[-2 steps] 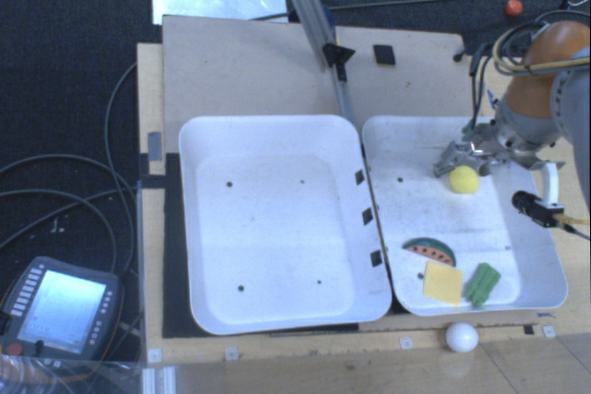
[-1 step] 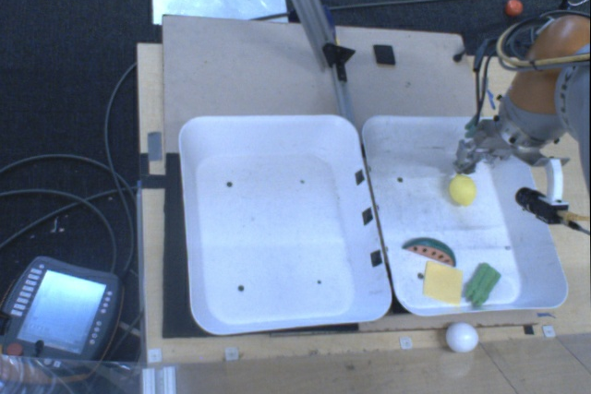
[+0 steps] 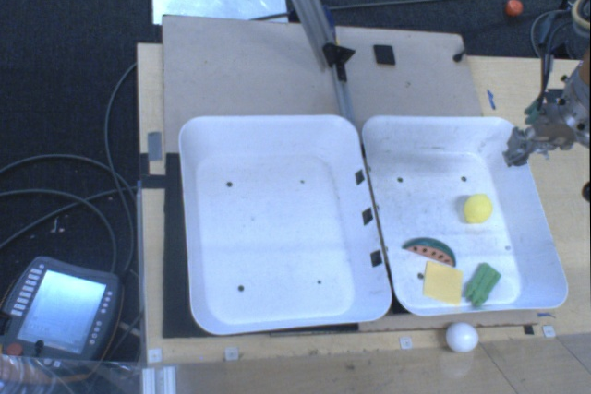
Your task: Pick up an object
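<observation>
The right bin (image 3: 517, 189) holds several objects: a yellow ball (image 3: 477, 208), a watermelon-slice toy (image 3: 429, 250), a flat yellow square block (image 3: 442, 282) and a green ridged piece (image 3: 481, 283). My gripper (image 3: 519, 150) hangs over the right bin's far right rim, up and to the right of the yellow ball. Nothing is visible in it.
The left bin (image 3: 199, 198) lies beside the right one. A white ball (image 3: 462, 337) rests on the bench outside the right bin's front edge. A metal pole (image 3: 309, 0) slants up behind the bins. A teach pendant (image 3: 60, 309) sits at the bottom left.
</observation>
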